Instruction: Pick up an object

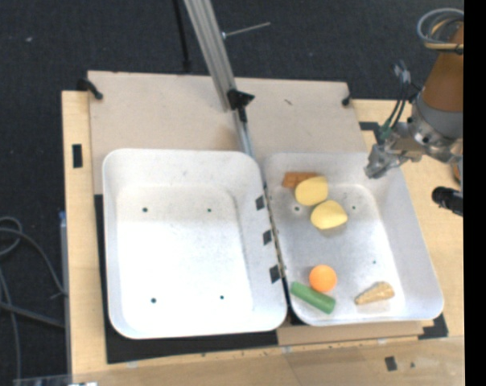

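1. The gripper (377, 164) hangs over the far right corner of the right bin (412, 240), at the end of the grey arm (436, 111) that comes in from the right. From where I stand I cannot tell how it is set, since it is small and blurred against the rim, and I see nothing in it.

2. Nearest to it are the two yellow objects (311, 190) and (329, 215), lying in the far half of that same bin, touching or almost touching each other. They sit to the left of the tool and a little toward the near edge. Both are rounded lumps with no strong long axis, so I'd judge the approach angle matters little for either.

3. Just behind the upper yellow one, a brown piece (295, 180) pokes out by the bin's far wall, partly hidden.

4. Farther off, along the near wall, lie an orange ball (323, 278), a green stick (312, 297) just beside it with its length running slantwise along the corner, and a tan wedge (375, 293) well apart to the right.

5. My guess is the coming move is a short sweep leftward and down to the yellow pair; they crowd each other, so a clean grip on one may be awkward.

6. The left bin (187, 240) lies beyond all this.
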You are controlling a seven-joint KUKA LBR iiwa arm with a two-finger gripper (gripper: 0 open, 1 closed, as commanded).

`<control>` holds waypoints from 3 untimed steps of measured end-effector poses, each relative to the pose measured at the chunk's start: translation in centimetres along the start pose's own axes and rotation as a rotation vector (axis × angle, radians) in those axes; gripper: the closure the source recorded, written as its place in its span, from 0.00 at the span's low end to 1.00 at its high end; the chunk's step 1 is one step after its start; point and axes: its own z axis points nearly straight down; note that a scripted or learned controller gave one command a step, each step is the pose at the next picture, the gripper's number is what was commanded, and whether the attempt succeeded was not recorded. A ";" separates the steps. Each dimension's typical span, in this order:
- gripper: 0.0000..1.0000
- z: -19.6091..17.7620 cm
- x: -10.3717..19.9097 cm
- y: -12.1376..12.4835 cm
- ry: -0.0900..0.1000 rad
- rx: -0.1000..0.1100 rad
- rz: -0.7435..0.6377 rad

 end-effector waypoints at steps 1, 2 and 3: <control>1.00 -4.5 -0.1 -0.1 0.000 0.000 0.000; 1.00 -3.4 5.1 -1.1 0.002 0.007 -0.004; 1.00 -4.3 10.1 -0.9 0.004 0.005 -0.005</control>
